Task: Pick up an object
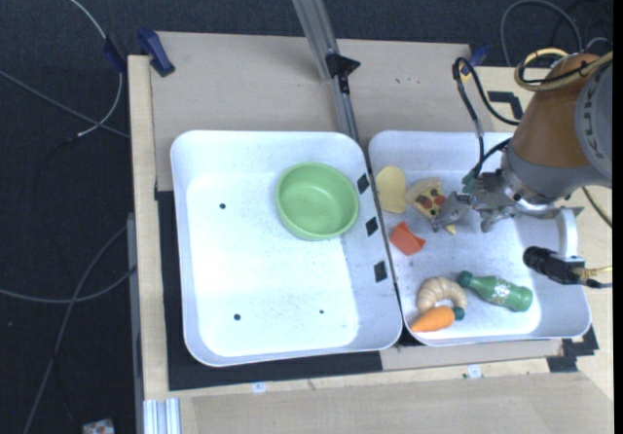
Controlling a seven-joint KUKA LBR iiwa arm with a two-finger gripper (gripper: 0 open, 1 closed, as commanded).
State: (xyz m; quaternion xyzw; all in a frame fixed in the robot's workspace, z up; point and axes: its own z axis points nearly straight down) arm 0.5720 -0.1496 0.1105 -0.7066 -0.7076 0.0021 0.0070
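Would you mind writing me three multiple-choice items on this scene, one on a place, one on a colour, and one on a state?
1. Where does the bowl lie?
A. In the left bin
B. In the right bin
C. On the bench outside both bins

2. What colour is the bottle?
A. Red
B. Green
C. Blue

3. How does the bottle sit?
A. Upright
B. Lying on its side
C. Propped inside the bowl

Answers:
1. A: the bowl rests on the floor of the left bin, near its upper right corner.
2. B: the bottle has a green body with a white label.
3. B: it lies flat on the floor of the right bin, beside the croissant and the carrot, below the tool.
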